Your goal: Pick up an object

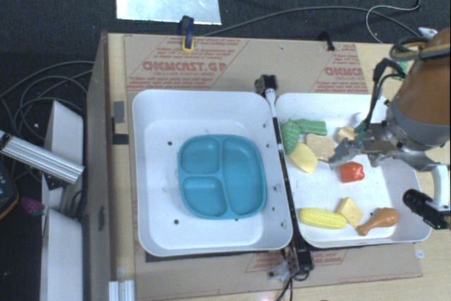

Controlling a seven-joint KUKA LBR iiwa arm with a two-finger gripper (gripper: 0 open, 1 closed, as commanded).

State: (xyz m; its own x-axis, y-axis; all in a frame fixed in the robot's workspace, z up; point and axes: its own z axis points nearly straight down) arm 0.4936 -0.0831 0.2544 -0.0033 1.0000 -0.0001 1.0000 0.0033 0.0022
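Camera view: we see the arm (421, 91) reaching in from the right over the right bin (394, 236), with its gripper (345, 151) low above the toys. We cannot tell how the gripper is set. A red pepper (351, 171) lies just beside it. Nearby we find a green vegetable (301, 129), a yellow piece (304, 158), a corn cob (322, 218), a cheese wedge (349, 211) and a drumstick (377, 220). The left bin (151, 151) holds a blue divided plate (221, 175).
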